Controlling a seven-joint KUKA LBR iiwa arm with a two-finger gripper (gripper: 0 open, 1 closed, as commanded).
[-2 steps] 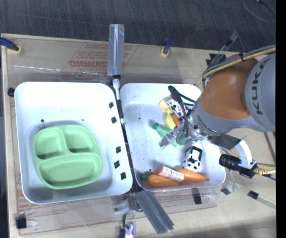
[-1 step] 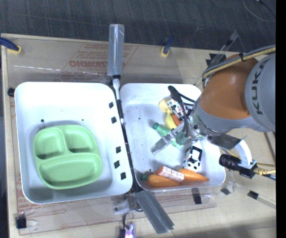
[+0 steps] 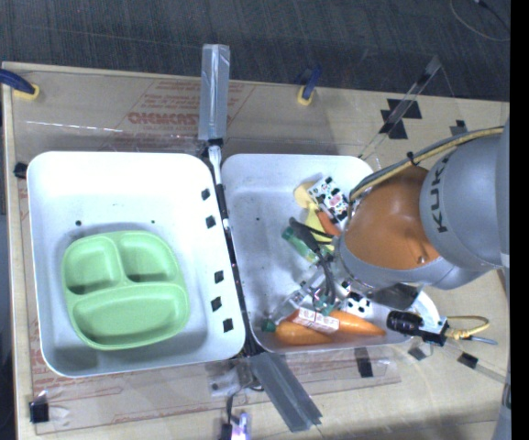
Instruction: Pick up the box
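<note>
A small white box [image 3: 326,194] with dark and coloured print lies in the right bin [image 3: 255,246] near its far wall, partly tucked against the arm's orange band. My gripper [image 3: 314,293] is low in the same bin, nearer the front than the box, just above an orange carrot [image 3: 324,329]. The grey wrist and the clutter around it hide its tips.
A green divided plate [image 3: 125,287] sits in the left bin [image 3: 53,181]. In the right bin, a green-and-black item [image 3: 297,237] and a yellow piece [image 3: 315,220] lie beside the box. The arm's bulk [image 3: 457,218] covers the bin's right side.
</note>
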